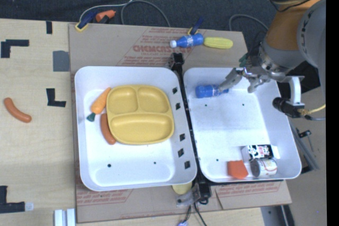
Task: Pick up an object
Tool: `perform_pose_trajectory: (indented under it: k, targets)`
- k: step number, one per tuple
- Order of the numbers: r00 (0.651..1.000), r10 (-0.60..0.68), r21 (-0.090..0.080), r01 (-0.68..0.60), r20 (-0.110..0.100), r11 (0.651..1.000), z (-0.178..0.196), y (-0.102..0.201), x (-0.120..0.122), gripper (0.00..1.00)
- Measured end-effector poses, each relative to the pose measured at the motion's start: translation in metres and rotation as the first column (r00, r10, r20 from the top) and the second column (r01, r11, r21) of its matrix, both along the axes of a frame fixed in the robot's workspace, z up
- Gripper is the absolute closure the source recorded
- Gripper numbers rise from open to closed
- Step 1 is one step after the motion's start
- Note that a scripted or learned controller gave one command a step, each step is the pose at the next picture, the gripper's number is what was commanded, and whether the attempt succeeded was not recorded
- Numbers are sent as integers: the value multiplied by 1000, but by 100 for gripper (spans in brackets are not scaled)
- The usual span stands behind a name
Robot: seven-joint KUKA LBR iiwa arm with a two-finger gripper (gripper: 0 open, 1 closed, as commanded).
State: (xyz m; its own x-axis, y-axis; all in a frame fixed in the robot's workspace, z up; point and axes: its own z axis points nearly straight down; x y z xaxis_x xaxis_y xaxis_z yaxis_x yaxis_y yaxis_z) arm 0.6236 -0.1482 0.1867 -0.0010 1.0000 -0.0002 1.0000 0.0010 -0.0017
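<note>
My gripper (240, 86) hovers over the back of the right bin (275, 124), its two fingers spread open with nothing between them. Its left fingertip (228, 85) is right next to a small blue object (207, 91) lying near the bin's back left corner. At the bin's front right lie an orange block (238, 169), a black-and-white carton (259, 152) and a small can (264, 167). The left bin (87, 161) holds a yellow divided plate (140, 114), a carrot (98, 102) and a brown sausage (107, 130) along the plate's left edge.
Behind the bins, a blue and yellow clamp (202, 41) lies on the cardboard, and an orange-handled clamp (96, 17) sits at its back left corner. A loose sausage (17, 110) rests on the wooden bench far left. Black clips line the divider between the bins (183, 114).
</note>
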Motion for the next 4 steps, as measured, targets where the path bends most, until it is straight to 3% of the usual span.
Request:
perform_pose_trajectory:
  k: [1,2,3,4]
  targets:
    - [1000,2,5,-2,-12,1000,-85,48,-48,0]
    - [1000,-7,-5,7,1,1000,-78,-48,-38,0]
    - [1000,6,4,-6,-2,1000,-92,38,-56,0]
    - [1000,1,-3,-1,4,1000,-101,53,-37,0]
